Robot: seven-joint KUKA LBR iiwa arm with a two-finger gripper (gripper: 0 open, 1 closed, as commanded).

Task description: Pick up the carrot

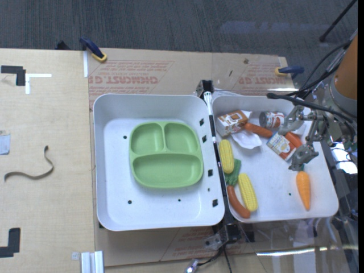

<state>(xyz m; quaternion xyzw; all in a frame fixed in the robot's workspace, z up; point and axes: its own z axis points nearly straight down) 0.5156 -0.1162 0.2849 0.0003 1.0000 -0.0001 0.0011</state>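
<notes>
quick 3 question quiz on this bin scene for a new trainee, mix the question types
1. True or false: the carrot lies in the right bin.
2. What sits in the left bin? A) a green divided plate B) a blue bowl C) a can
3. How many corn cobs are in the right bin?

Key: 1 true. 2 A, the green plate. 3 two, one corn cob above the other. The gripper is above the carrot.

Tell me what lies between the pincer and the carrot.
Nothing: in the camera view the pincer hangs just above the carrot, and the short stretch between them shows bare white floor of the right bin.
</notes>
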